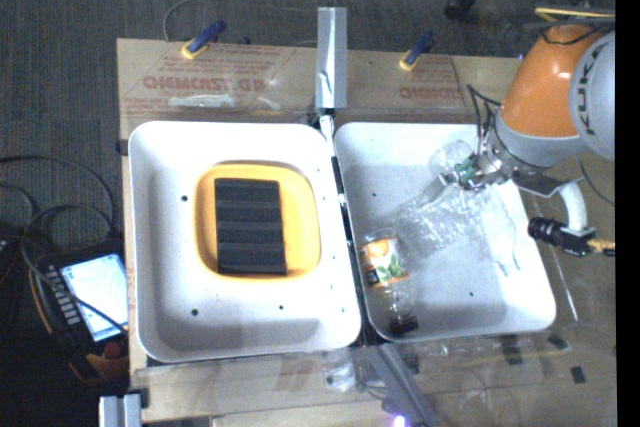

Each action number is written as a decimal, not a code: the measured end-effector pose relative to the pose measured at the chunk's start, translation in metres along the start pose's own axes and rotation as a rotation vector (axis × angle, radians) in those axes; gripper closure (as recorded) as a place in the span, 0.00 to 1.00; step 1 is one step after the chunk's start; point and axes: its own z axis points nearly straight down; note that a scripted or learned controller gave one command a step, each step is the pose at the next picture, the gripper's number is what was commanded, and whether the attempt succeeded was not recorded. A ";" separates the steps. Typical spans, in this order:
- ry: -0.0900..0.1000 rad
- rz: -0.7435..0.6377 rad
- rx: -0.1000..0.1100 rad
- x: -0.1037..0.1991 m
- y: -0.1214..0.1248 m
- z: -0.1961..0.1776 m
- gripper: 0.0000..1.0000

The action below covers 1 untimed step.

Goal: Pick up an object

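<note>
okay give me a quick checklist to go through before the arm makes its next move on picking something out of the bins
1. Arm over a bin: ok. The gripper sits above the right bin, near its upper right.
2. Target under it: ok. A crumpled clear plastic bag lies right below and left of the gripper.
3. Bag actually gripped: cannot tell. The wrist and glare on the plastic hide the contact.
4. Other nearby items: ok. A small bottle lies at the right bin's lower left, apart from the gripper.
5. Left bin contents: ok. A yellow tray with a black ridged insert sits centred, away from the arm.
</note>
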 end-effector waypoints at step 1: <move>0.000 0.080 -0.001 0.058 0.000 -0.004 1.00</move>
